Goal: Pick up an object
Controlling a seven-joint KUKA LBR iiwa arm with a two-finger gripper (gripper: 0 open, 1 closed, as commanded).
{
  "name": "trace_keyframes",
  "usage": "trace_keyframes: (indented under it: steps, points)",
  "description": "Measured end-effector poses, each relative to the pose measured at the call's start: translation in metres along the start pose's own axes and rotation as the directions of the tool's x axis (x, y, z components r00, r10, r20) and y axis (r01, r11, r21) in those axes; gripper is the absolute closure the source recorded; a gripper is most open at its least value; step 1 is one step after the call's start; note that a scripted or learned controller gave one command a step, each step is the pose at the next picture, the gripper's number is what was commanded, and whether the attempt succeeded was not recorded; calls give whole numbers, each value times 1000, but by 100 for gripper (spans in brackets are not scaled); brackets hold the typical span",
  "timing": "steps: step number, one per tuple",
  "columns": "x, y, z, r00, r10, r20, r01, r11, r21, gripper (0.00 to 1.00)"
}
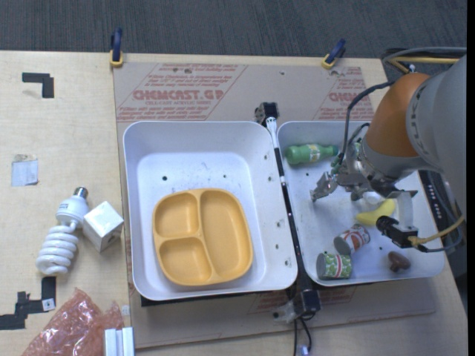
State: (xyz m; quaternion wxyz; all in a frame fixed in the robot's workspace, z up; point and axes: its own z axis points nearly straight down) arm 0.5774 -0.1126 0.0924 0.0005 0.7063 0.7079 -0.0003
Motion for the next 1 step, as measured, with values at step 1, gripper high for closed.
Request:
trace_keyframes:
  steps: [1]
  points:
    - [0, 0, -10, 1000, -2, 1, 2, 1000, 0, 100]
